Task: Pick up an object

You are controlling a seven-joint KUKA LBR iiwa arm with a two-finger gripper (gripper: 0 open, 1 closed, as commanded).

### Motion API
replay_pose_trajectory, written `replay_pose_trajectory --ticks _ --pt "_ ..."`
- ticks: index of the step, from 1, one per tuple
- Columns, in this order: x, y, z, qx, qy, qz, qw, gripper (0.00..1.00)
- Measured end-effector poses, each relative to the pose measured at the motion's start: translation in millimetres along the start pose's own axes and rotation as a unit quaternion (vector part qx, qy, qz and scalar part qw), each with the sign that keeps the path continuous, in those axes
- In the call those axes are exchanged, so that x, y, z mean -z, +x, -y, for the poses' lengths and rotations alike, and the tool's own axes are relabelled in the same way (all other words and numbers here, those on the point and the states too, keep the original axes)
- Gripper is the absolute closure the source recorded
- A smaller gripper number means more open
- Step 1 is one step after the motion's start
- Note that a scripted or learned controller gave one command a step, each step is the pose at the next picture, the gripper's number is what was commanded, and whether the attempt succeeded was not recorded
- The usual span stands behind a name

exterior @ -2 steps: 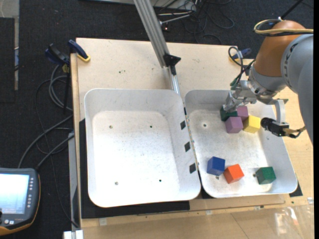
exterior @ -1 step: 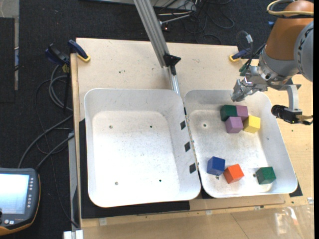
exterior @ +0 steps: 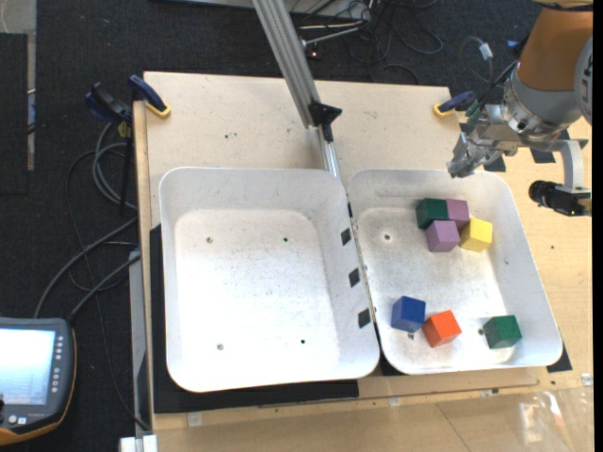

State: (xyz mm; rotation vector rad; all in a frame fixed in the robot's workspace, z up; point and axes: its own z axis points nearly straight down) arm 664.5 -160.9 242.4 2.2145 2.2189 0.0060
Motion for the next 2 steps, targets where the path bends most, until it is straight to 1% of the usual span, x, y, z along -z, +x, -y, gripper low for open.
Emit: replay_pose_trajectory --ticks 1,2 --pt "-4.9 61.1 4.3 0.003 0.004 -0.002 1.0000 1.00" --pt "-13.7 109.6 20.8 0.003 0.004 -0.002 1.0000 1.00"
